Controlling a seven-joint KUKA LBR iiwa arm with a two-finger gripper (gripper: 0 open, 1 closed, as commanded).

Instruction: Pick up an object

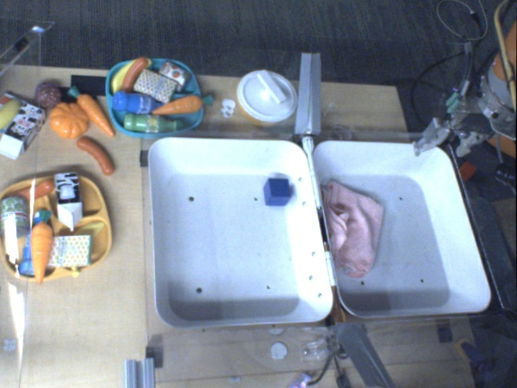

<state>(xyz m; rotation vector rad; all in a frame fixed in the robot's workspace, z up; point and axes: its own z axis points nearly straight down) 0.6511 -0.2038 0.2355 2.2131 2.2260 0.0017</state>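
Observation:
A small blue cube (278, 191) lies in the left bin (174, 297), toward its far right part. In the right bin (452, 289), a crumpled pink cloth (354, 225) rests against the left wall. My gripper (437, 133) hangs at the far right corner of the right bin, above its rim and well away from both the cloth and the cube. The arm behind it runs off the right edge of the view.
A blue bowl of toy food (153, 96) and a white-lidded yellow bowl (267, 95) stand behind the left bin. A yellow plate of toys (53, 229), a pumpkin (68, 120) and a sausage (96, 155) lie to the left. Cables (460, 23) hang at the far right.

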